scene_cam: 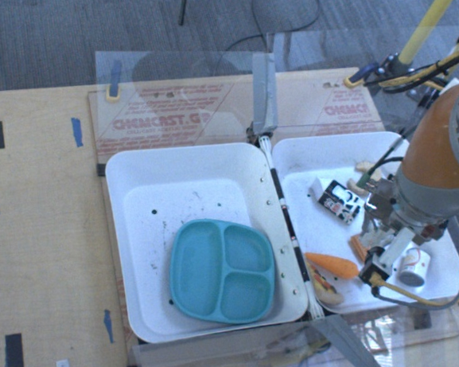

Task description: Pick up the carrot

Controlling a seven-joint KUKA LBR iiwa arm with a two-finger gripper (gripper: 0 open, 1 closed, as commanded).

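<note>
I see the carrot (333, 265) lying unlifted in the right bin (322, 143). My gripper (369, 241) hangs just beside it, and I cannot tell how open it is.

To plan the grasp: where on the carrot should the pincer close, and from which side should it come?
Grip the carrot at its thick middle, coming from above and closing across its narrow width. It lies flat with its left end close to the bin wall, so a sideways approach looks cramped.
</note>
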